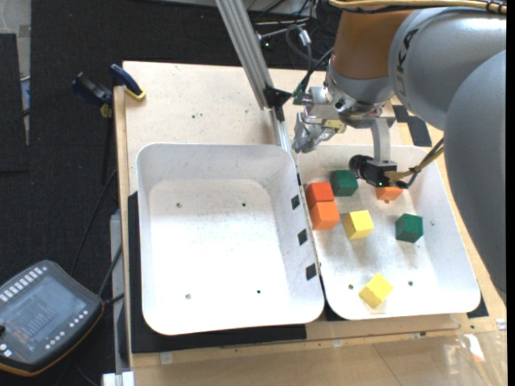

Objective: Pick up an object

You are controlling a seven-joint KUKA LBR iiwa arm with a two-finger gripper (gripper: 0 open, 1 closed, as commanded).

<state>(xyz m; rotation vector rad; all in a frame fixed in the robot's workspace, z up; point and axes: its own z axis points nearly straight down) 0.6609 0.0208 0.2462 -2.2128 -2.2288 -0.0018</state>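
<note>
Blocks lie in the white bin (451, 240) on the right side of the view. Two orange blocks (323, 205) sit touching each other, one behind the other, close to that bin's left wall. A green block (344, 183) is just beside the back orange one. A yellow block (359, 223) sits near the middle of the bin, and a second green block (409, 227) is a bit to its right. Another yellow block (375, 290) lies alone near the front edge, well apart from the rest. A small orange block (389, 192) peeks out from under a black part (370, 170) that hangs from the arm on a thin rod.

The claw (308, 139) hangs over the back corner where the two bins meet. It is behind the orange blocks and does not touch any block. Nothing shows inside it. I cannot tell if the claw is apart or together.

The big grey arm (451, 63) with its orange band (370, 14) comes in from the right, above the bin with the blocks.

The other white bin (145, 215) sits to the left, touching the first one. Both bins rest on a pale surface (201, 95). A blue and yellow clamp (121, 83) grips the surface's far left corner. A slanted metal pole (241, 39) rises behind the bins. A grey control pad (40, 320) lies low on the left, off the surface.
</note>
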